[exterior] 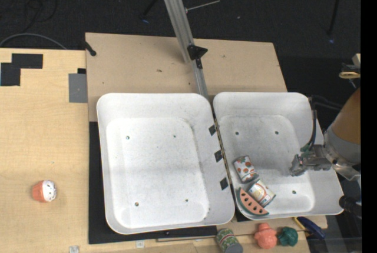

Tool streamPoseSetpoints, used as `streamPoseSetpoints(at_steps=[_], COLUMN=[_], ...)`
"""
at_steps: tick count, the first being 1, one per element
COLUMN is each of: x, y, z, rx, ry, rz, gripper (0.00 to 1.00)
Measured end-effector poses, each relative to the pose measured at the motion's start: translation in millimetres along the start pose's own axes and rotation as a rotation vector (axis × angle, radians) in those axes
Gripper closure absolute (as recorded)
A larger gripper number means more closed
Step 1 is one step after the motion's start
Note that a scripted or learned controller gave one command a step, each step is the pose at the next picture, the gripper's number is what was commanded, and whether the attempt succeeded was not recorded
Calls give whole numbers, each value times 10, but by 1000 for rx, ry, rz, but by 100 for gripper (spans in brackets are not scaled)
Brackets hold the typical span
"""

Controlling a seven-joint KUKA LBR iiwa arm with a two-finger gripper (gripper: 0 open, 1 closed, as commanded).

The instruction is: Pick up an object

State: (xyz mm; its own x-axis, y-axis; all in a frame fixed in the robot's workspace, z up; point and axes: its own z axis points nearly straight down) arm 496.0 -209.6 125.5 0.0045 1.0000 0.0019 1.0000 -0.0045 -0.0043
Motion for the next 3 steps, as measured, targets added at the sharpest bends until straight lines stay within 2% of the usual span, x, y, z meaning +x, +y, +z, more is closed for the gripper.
streamPoseSetpoints(at_steps=[2,3], x=[94,87], y=[33,37], z=[-1192,-1448], rx=[-9,-5], ry=[-4,-2], rz=[-6,-6], gripper=[100,100])
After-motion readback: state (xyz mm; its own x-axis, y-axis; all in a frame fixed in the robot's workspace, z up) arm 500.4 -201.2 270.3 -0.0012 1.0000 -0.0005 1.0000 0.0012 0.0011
